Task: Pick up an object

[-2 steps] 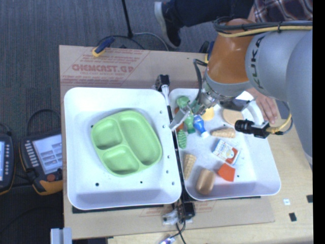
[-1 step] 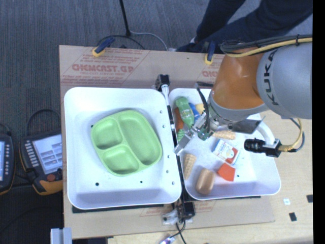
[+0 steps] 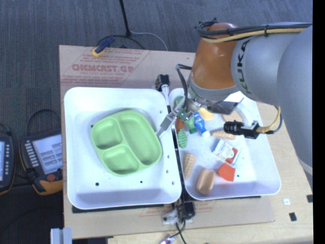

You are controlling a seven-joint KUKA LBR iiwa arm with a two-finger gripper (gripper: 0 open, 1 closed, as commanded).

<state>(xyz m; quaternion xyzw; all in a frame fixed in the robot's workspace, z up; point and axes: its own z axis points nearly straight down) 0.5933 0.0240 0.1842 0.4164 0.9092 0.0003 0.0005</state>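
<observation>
The left bin [image 3: 76,136], smooth white plastic, holds a glossy green three-compartment plate [image 3: 127,141] at its centre. The right bin [image 3: 264,179] holds small items: a brown bread-shaped piece [image 3: 204,181] at 6 o'clock, an orange block [image 3: 227,172], a ridged cone [image 3: 189,163]. The pincer [image 3: 179,115] sits at the right bin's 10 o'clock; its grip state cannot be told.

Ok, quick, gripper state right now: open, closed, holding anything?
Gripper: cannot be told. It sits low over the rim between the two bins, beside the green divided plate, among the small toys at the right bin's left edge.
</observation>
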